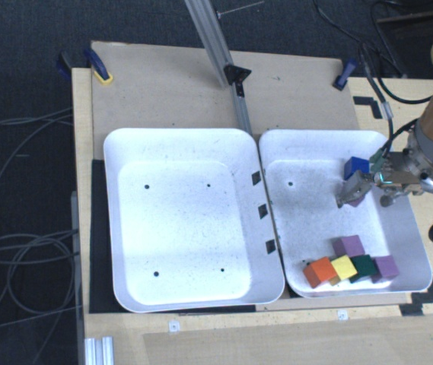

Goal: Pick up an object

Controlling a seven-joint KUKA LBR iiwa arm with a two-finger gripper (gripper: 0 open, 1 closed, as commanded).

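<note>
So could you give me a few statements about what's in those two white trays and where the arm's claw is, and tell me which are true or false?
1. The coloured blocks sit in the right bin. True.
2. The orange block lies in the left bin. False: it lies in the right bin, near its front edge.
3. The gripper is over the right bin. True.
4. The yellow block sits between the orange block and the green block. True.
5. The blue block is in the cluster with the others. False: it is apart, up by the gripper.
</note>
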